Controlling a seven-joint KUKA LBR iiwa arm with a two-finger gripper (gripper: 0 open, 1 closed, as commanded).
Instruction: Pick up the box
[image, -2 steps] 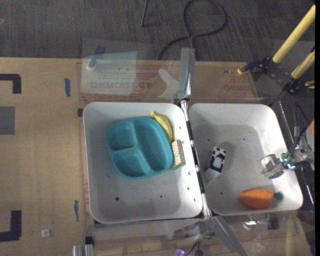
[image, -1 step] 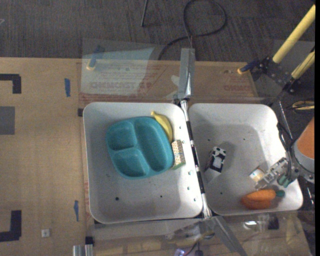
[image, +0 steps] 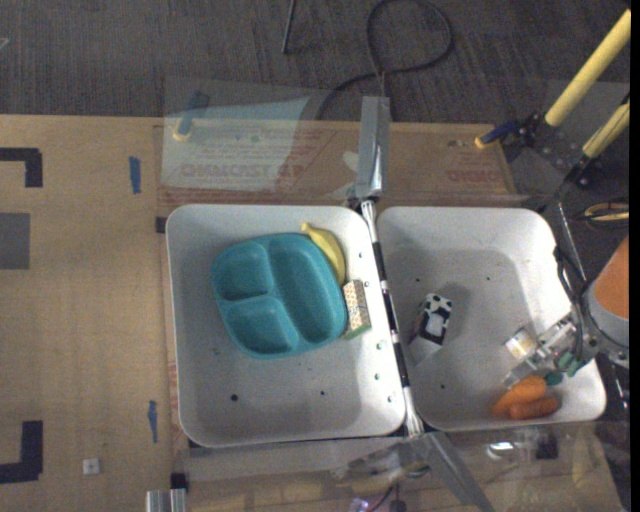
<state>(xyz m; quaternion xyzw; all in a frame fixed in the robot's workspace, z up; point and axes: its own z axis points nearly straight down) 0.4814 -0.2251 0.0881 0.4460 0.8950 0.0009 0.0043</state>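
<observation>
White bins (image: 190, 330), box (image: 356, 306) beside tray (image: 278, 295)

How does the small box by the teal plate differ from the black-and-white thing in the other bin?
The box is pale and speckled, and lies in the left bin, touching the teal divided plate. The black-and-white toy has bold patches and lies alone on the floor of the right bin, nearer the gripper. Both are small and lie near the bins' shared wall.

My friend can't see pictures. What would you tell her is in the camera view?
A grey robot arm's gripper hovers at the right edge of the right white bin, just above an orange carrot, with a black-and-white toy nearby. The left white bin holds a teal divided plate, a yellow banana and a small patterned box.
</observation>
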